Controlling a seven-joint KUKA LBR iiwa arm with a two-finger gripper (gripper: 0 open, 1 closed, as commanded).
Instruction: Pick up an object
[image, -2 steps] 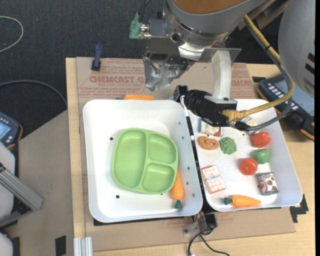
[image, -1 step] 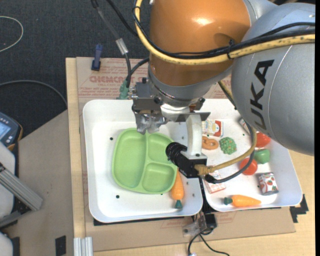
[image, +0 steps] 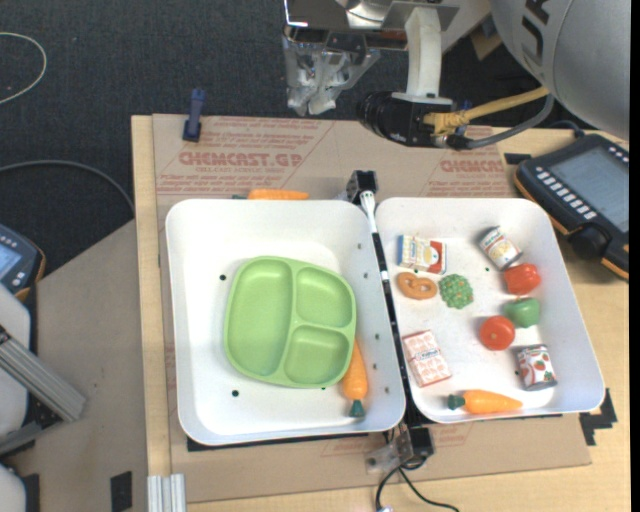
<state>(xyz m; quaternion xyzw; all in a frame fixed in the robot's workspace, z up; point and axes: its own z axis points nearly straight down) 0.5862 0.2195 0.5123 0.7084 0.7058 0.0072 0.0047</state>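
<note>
My gripper (image: 316, 88) hangs high beyond the back edge of the bench, above the left bin's far right corner and well apart from every object. The right bin (image: 570, 300) holds several toy foods: a small carton (image: 421, 253), a tin can (image: 496, 246), two red tomatoes (image: 522, 277) (image: 496, 332), a green pepper (image: 523, 313), a broccoli (image: 456, 290), a bun-like piece (image: 417, 286), a pink box (image: 426, 357), a red-and-white box (image: 536, 366) and a carrot (image: 484, 402). The left bin (image: 195, 260) holds a green divided plate (image: 290, 322) and a second carrot (image: 354, 375).
Another orange carrot (image: 278, 195) lies on the board just behind the left bin. A blue clip (image: 193, 115) sits at the board's back left corner. A black pendant (image: 590, 190) and cables (image: 440, 120) lie at the back right.
</note>
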